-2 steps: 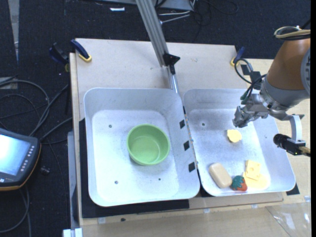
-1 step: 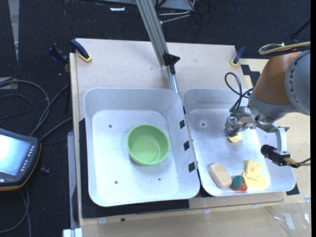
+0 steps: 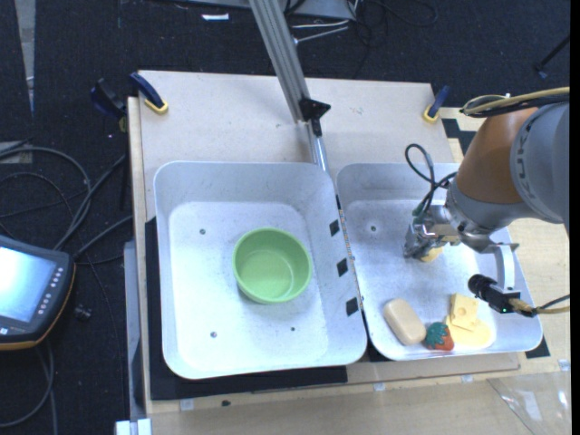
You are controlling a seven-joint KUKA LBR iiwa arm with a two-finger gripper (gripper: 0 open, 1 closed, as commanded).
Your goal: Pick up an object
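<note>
With your claw (image 3: 422, 247) down over a small yellow object (image 3: 432, 253) at the right bin's (image 3: 381, 188) twelve o'clock, grip unreadable, confirm the pinch before lifting.

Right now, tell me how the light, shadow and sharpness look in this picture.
Camera view: even overhead light, no harsh glare on the white bins; the green bowl throws a faint shadow only; the hand is small and soft, so its detail is hard to read; the floor around the bench is dark.

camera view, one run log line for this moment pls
gripper low in right bin | yellowish object at it | grasp unclear | green bowl left bin
</note>
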